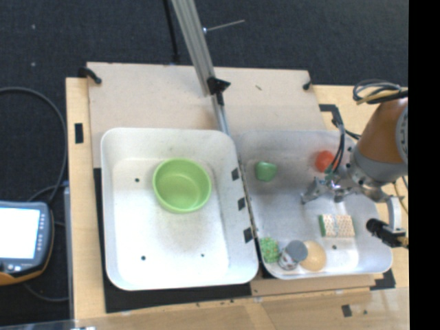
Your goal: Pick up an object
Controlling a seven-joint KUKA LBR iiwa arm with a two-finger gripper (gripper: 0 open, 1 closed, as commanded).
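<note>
Looking down at a slant on the tabletop (165, 95), two shallow white bins sat side by side. The left bin (124, 253) held a light green bowl (181, 184), upright, near its middle. The right bin (275, 212) held the smaller items. A small green object (266, 170) lay in its upper left part, close to the wall shared with the left bin. An orange-red ball (324, 161) lay toward the upper right, just beside the arm's wrist. A pale patterned block with a green edge (337, 225) lay lower right. Along the near wall sat three things in a row: a green knobbly piece (269, 249) in the corner, a grey round item (295, 252) next to it, and a yellowish ball (314, 256) touching or nearly touching the grey one.

The arm (382, 137) entered from the right, orange band above a grey wrist. The gripper (323, 190) hung low over the middle of the right bin, between the orange-red ball and the patterned block. Its fingers appeared spread, one tip pointing left toward bare bin floor, and nothing sat between them. Whether the tips touched the floor could not be told. A slanted metal pole (196, 40) crossed the top of the view, ending at the rear of the bins. A screen device (24, 236) lay off the tabletop at far left.
</note>
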